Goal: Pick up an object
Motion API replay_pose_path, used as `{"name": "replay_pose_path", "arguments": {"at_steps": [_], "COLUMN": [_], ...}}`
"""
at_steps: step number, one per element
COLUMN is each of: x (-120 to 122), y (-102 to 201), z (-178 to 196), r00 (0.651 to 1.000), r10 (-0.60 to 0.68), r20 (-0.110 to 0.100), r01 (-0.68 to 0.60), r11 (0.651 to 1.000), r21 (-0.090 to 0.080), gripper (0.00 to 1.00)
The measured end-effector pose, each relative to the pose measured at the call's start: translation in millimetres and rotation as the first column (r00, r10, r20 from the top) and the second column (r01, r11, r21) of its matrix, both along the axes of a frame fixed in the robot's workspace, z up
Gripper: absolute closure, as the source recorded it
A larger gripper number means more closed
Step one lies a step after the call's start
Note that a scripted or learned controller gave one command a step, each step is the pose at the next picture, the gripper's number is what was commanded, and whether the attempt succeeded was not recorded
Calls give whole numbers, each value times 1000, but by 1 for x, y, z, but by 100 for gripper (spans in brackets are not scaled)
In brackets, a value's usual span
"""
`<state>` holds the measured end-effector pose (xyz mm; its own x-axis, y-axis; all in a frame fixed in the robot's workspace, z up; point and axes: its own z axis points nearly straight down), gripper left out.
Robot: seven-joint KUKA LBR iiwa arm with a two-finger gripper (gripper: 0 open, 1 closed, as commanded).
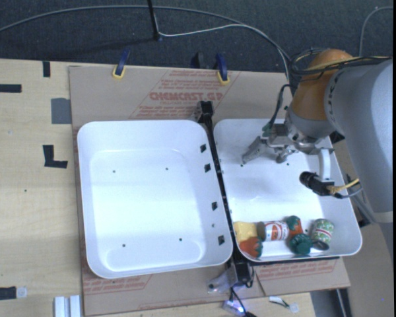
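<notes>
You have the arm (356,104) filling the 3 o'clock side of the view, its orange band at about 2 o'clock, reaching down over the right bin (251,190). The left bin (145,197) sits beside it toward 9 o'clock, the two meeting along a dark seam through the middle.

Your gripper (263,152) hangs over the upper, bare part of the right bin, with its fingers spread apart and nothing between them. So judge the pick as not yet made: no object is lifted, and the whole grasp remains to be done.

Everything you could take lies in a row along the 6 o'clock wall of the right bin, well apart from the gripper. The clearest candidate is the small can (274,231) with a red and white label; it lies on its side, long axis running roughly 9 to 3 o'clock, parallel to that wall. Just beside it toward 9 o'clock are a yellow piece (245,230) and a red-orange piece (251,247). Toward 3 o'clock sit a green lump (300,244) and a patterned round thing (322,232), crowded together, so you should expect a tight approach.
</notes>
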<state>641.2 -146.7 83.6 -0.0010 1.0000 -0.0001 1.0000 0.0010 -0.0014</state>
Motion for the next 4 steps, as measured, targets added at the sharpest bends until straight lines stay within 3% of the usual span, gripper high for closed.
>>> {"name": "replay_pose_path", "arguments": {"at_steps": [1, 4], "x": [1, 8], "y": [0, -8], "z": [12, 172], "r00": [1000, 1000], "r10": [0, -1], "r20": [3, 5], "r01": [0, 1], "r11": [1000, 1000], "r21": [-1, -1], "gripper": [100, 100]}}
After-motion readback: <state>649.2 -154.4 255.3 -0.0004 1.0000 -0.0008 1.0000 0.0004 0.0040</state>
